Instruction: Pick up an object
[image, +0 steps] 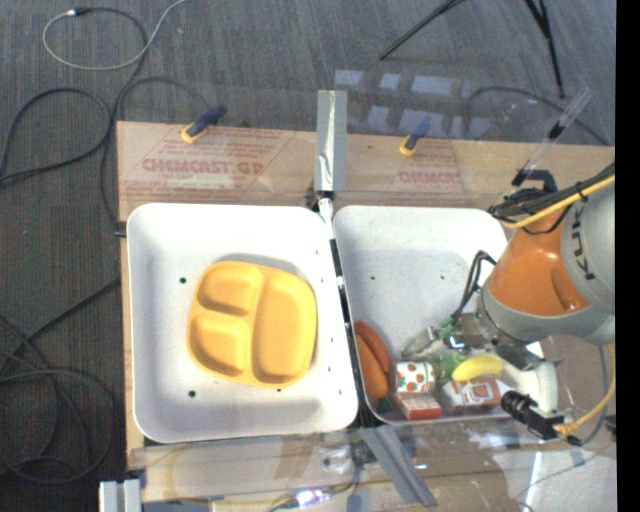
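Arm: grey, enters the view from 3 o'clock; reaches toward 8 o'clock, down at a slant
Orange band: sits above the wrist; broad, rounded, lit on its upper side
Wrist: grey, bent downward
Gripper: at the arm's low end, toward 5 o'clock of the view; points downward

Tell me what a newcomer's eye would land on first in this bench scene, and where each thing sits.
First comes the yellow compartment tray, lying alone in the middle of the left bin. Next is the arm's orange band over the right bin, with the gripper low above a cluster in that bin's near corner. That cluster holds an orange sausage-shaped item, a yellow banana and small red-and-white cartons.
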